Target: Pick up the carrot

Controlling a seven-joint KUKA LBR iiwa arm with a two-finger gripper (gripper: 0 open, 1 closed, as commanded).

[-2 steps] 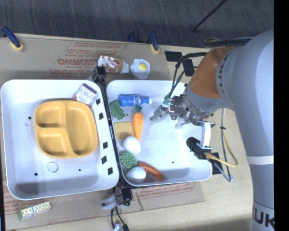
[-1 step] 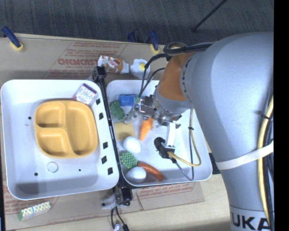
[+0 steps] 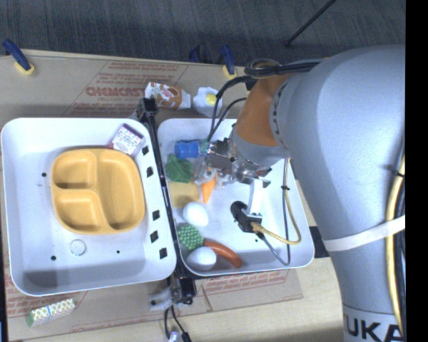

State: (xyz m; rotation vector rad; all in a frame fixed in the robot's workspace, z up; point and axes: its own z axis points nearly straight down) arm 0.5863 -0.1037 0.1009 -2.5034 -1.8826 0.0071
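Observation:
The carrot (image 3: 207,189) is a small orange piece lying near the middle of the right bin (image 3: 297,242), between a yellow block (image 3: 183,192) and the bin's bare floor. My gripper (image 3: 216,168) hangs directly over the carrot's upper end, which runs under the gripper's tip. The grey arm with its orange band covers the right bin's right side.
Around the carrot lie a blue item (image 3: 187,149), a green leafy piece (image 3: 177,168), a white egg (image 3: 195,214), a green bumpy ball (image 3: 190,236), a second egg (image 3: 202,258) and a red sausage (image 3: 225,254). The left bin (image 3: 14,191) holds a yellow divided plate (image 3: 96,189).

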